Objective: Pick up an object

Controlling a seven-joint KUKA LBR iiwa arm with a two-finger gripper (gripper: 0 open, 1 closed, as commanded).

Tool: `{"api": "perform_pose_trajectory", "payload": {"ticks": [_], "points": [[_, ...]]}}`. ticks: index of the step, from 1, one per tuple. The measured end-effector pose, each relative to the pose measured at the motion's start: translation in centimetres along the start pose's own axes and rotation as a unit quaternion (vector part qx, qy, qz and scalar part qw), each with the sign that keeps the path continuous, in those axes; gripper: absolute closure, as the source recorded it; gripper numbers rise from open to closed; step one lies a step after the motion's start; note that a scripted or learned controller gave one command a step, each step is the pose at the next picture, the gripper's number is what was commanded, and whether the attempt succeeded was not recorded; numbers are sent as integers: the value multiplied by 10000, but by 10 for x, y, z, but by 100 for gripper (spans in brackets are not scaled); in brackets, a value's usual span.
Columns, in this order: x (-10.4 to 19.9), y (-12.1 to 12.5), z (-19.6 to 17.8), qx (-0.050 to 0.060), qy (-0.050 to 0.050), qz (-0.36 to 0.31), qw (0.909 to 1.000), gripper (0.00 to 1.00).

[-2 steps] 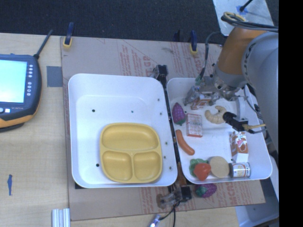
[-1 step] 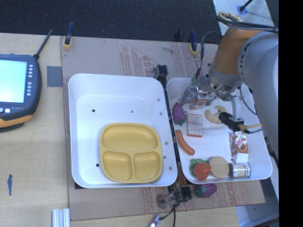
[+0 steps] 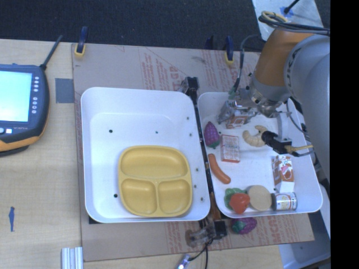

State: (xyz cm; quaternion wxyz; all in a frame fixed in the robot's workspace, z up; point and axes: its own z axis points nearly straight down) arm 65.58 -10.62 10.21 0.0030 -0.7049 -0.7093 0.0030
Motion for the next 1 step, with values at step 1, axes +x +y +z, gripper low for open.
{"api": "perform_pose_trajectory", "payload": {"ticks": [1], "points": [[51, -118, -89, -22, -1, 2, 10000, 100]]}}
